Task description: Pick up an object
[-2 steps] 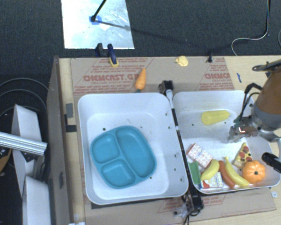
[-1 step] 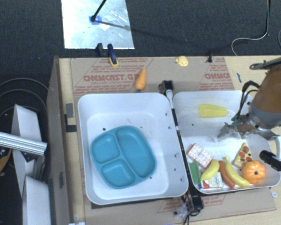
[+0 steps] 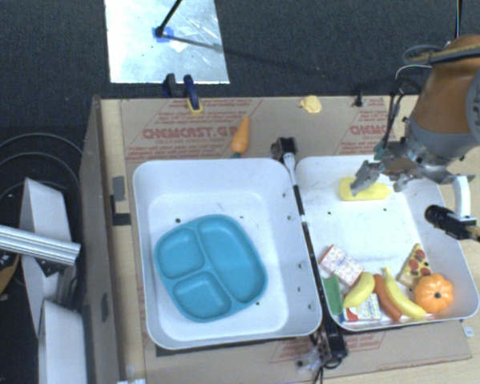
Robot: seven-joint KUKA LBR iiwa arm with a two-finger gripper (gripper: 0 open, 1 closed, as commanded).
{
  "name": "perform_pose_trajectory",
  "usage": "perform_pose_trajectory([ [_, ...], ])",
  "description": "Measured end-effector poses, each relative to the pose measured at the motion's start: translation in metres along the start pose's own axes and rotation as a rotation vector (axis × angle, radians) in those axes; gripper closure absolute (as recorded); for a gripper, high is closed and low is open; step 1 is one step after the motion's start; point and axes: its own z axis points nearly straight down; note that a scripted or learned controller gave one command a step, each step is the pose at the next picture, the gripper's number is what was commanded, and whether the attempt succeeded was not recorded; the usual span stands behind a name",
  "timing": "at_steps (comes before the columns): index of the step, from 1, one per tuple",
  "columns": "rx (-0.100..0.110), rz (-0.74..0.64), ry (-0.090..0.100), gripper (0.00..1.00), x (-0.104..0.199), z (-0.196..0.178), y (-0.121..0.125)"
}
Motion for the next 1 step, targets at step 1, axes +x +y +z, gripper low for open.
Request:
perform_pose_trajectory([
  [1,-0.006,0.009,-0.005,0.0,-0.0111,0.0866,0.0436],
])
